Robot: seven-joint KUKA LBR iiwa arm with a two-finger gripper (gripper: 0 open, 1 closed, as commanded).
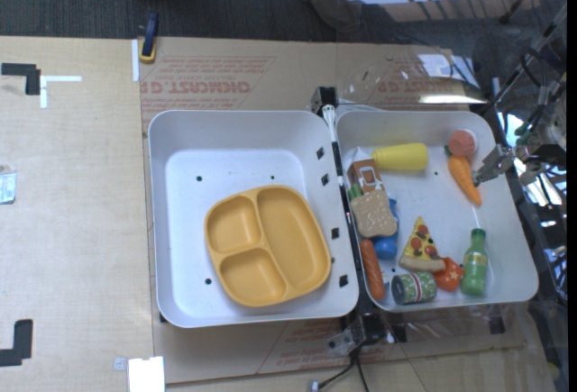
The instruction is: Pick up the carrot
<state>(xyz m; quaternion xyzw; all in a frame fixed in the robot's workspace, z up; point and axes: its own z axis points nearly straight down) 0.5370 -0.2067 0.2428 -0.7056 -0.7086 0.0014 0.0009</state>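
- Carrot (464, 179): lying in the right bin (433, 140), near its far right side, orange body running lengthwise with the narrow tip toward the near edge.
- Just beyond the carrot's thick end: a round pink-red item (462, 143), touching or almost touching it.
- Gripper (495, 165): at the right rim of the right bin, just to the right of the carrot, close beside it with a narrow gap; nothing seen between the fingers.
- Finger state: cannot tell, gripper small and partly lost against the clutter at the bin's edge.
- Left of the carrot, same bin: yellow cylinder (400, 157) lying on its side near the far wall.
- Along the left wall of the right bin: small box (365, 177), slice of bread (373, 215), blue item (386, 247) partly under the bread, red-orange sausage-like piece (372, 268).
- Near end of the right bin: pizza slice (418, 245), can (414, 288) on its side, small red-orange item (448, 272), green bottle (474, 263).
- Left bin (180, 147): holding a yellow divided plate (267, 244) with three compartments, well apart from the carrot.
- Both bins side by side on a cardboard sheet (234, 79) atop the bench (63, 246).
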